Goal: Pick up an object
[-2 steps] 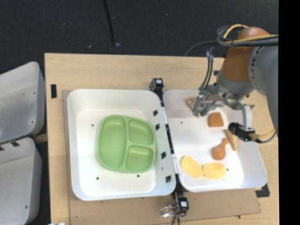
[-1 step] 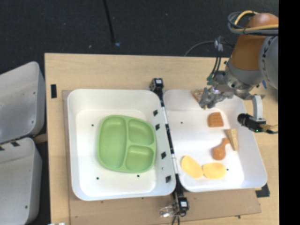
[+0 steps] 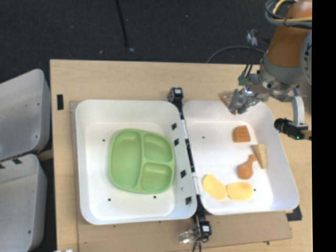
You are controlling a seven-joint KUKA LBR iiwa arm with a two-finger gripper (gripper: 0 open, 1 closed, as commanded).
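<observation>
My gripper (image 3: pixel 239 104) hangs over the far rim of the right bin (image 3: pixel 281 156), near its back edge. A small brownish piece (image 3: pixel 227 97) shows just left of the gripper tip; I cannot tell whether it is held. Inside the right bin lie an orange-brown block (image 3: pixel 241 134), a tan wedge (image 3: pixel 260 155), a brown drumstick-shaped piece (image 3: pixel 247 168) and two yellow chips (image 3: pixel 213 187) (image 3: pixel 240 191). The block is the closest of these to the gripper, a short way in front of it.
The left bin (image 3: pixel 84 140) holds a green divided plate (image 3: pixel 142 160). A ridge with black clips (image 3: pixel 185 151) separates the two bins. Bare bench (image 3: pixel 131 80) runs behind them.
</observation>
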